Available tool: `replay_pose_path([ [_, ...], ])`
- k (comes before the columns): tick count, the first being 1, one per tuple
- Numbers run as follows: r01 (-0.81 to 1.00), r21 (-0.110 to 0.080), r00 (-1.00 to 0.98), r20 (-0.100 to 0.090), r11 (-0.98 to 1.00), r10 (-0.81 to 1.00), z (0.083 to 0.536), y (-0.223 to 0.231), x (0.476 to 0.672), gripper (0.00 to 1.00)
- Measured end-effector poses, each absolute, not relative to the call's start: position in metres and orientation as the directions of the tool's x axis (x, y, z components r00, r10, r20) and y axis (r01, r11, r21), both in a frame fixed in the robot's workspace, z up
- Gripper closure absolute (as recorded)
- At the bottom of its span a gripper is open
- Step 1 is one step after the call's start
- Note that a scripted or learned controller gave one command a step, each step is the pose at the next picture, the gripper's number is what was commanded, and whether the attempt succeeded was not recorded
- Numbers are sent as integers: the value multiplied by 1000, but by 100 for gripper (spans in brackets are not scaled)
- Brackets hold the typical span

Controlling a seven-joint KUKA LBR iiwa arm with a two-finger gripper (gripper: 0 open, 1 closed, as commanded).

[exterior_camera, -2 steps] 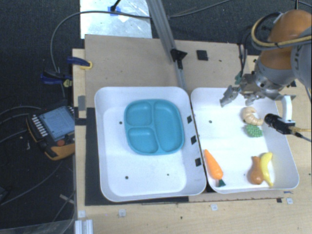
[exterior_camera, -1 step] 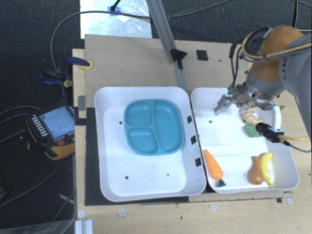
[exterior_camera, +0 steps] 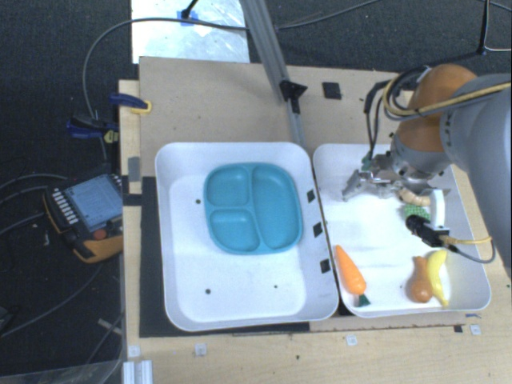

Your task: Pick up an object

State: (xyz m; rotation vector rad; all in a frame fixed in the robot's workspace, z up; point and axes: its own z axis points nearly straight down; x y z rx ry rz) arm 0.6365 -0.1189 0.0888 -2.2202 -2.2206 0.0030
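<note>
Our hand (exterior_camera: 370, 182) hangs low in the right bin (exterior_camera: 352, 162), fingers spread, pinching nothing. The toy carrot (exterior_camera: 350, 272) lies at six o'clock from it; we should center above it before we close.

Two white bins are seen, the left bin (exterior_camera: 180, 294) dotted with a few small dark spots, the right bin (exterior_camera: 376, 230) plain white; a light blue sectioned plate (exterior_camera: 253, 208) is shown in the left one; an orange carrot (exterior_camera: 350, 270) with a dark green tip, a yellow banana (exterior_camera: 437, 277) and an orange-brown pear-shaped piece (exterior_camera: 419, 282) are shown in the right one; the arm (exterior_camera: 472, 126) is coloured grey with an orange band; the bench (exterior_camera: 216, 102) is tan, the surrounding floor dark.
</note>
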Motion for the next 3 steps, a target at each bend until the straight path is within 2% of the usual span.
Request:
replay_pose_path([
  [1,1000,5,0,-1,0,1000,104,-119,639,100],
  [2,1000,7,-4,0,4,1000,156,-113,633,100],
  [3,1000,9,-6,-1,6,1000,210,-116,644,100],
])
